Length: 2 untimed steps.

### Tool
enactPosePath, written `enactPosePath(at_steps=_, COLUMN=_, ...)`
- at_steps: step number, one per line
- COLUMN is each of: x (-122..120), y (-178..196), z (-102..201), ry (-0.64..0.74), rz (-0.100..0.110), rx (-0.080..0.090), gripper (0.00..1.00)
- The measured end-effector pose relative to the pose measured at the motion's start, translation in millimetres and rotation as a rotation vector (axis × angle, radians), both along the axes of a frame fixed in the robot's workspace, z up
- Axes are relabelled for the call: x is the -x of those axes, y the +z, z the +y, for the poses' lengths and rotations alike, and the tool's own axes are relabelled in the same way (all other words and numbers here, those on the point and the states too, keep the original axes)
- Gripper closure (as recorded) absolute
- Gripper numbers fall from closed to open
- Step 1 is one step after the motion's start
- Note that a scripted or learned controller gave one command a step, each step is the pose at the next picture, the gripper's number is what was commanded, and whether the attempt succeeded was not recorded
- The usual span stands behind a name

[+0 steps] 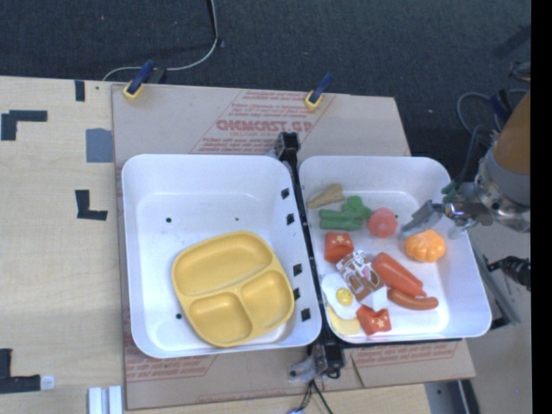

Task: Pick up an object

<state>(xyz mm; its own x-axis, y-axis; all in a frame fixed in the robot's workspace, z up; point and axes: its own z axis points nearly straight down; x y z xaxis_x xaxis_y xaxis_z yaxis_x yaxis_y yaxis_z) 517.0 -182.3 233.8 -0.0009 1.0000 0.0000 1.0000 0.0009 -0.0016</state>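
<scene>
The gripper (424, 217) hung open, gripping nothing; just below it sat the orange toy pumpkin (425, 247), rounded enough to squirt aside toward the tomato (383, 222)

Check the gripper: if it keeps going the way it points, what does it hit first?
The gripper points left into the right bin. The first thing in that line looks like the round red toy, though height over it is unclear.
</scene>
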Motion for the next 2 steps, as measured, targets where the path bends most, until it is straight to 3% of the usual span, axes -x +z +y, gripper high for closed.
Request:
enactPosePath(at_steps=1, x=7.2, y=-123.3, z=21.1, ry=-0.003, rz=-0.031, rx=0.012, gripper=0.0)
enactPosePath(at_steps=2, x=9.4, y=-126.7, z=28.7, ry=-0.008, rz=-0.037, rx=0.016, gripper=0.0)
